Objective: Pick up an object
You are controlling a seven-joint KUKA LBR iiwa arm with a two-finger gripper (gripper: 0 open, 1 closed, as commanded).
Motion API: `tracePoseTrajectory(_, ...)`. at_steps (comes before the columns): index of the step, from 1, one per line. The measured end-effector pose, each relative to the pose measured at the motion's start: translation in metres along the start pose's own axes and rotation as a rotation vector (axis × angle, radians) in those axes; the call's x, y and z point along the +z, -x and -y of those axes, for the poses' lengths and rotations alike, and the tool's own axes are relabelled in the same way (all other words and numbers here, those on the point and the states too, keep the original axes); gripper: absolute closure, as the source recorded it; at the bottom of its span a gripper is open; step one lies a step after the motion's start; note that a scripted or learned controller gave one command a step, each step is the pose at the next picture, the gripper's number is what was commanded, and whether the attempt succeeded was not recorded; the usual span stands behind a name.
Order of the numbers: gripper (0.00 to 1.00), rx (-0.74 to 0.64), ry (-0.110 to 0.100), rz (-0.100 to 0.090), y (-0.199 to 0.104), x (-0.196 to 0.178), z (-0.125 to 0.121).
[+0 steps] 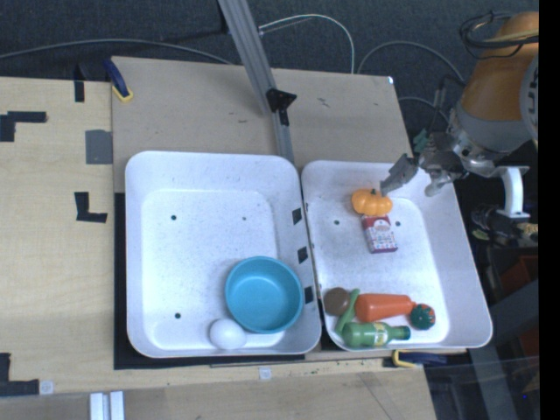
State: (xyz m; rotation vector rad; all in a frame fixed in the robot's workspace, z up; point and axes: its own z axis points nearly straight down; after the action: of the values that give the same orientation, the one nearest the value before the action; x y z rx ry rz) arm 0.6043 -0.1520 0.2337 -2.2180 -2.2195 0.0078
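Note:
The right bin holds a small orange pumpkin near its far side, with a red and white carton just in front of it. Along its near wall lie an orange carrot, a green bottle, a brown lump and a small green and red ball. My gripper hangs over the bin's far right corner, just right of and above the pumpkin. Its fingers stand open with nothing between them, and one fingertip points at the pumpkin.
In the left bin a blue bowl and a white ball sit near the front wall. A grey pole slants down to the bins' shared far edge. Cables run behind the bench.

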Motion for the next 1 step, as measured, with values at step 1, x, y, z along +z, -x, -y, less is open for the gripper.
tracePoseTrajectory(1, 0.0, -0.001, 0.0, 0.0, 0.001, 0.0439, 0.0004)
